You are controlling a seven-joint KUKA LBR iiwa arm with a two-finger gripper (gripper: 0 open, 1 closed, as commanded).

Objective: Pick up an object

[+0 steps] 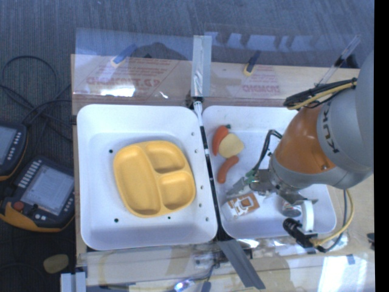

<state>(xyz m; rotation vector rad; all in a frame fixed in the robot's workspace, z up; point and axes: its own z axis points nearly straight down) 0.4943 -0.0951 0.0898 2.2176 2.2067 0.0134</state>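
Right bin: an orange sausage lies with its long axis slanting from upper right to lower left, just below a yellow wedge and carrot. The hand hovers beside it above a small packet; its opening cannot be judged, the arm hiding much

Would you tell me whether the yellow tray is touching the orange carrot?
Apart. The camera view shows the yellow tray in the left bin and the orange carrot in the right, the bins' rims between them.
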